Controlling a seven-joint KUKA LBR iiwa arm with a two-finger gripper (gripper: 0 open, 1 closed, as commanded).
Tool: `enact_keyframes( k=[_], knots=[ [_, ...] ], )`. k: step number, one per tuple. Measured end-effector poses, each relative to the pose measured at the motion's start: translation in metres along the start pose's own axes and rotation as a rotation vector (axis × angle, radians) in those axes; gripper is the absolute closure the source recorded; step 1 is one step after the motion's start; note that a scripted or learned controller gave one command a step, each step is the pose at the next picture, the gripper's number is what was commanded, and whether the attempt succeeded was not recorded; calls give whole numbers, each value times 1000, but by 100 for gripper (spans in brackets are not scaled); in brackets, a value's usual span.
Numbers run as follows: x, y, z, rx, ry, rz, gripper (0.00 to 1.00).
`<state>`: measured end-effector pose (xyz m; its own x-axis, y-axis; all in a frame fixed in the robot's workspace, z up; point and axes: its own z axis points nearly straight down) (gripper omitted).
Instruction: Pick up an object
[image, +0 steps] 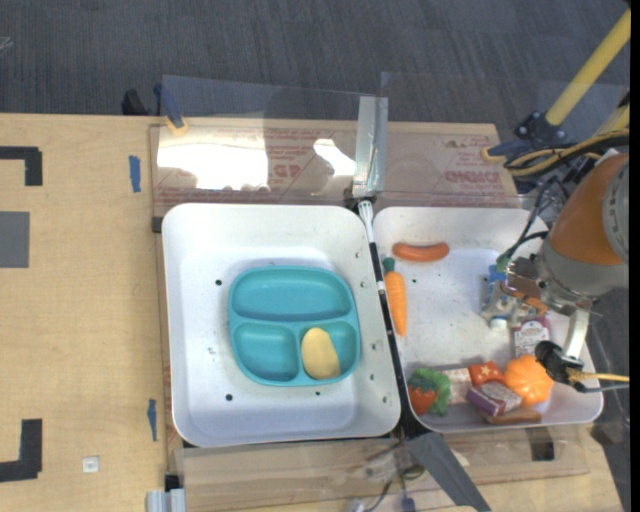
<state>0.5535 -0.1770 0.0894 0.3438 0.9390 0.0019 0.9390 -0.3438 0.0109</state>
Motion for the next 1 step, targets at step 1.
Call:
enact_keyframes(
  k=[1],
  knots=[
    [1, 1, -11, -2, 0, -3, 100]
  ],
)
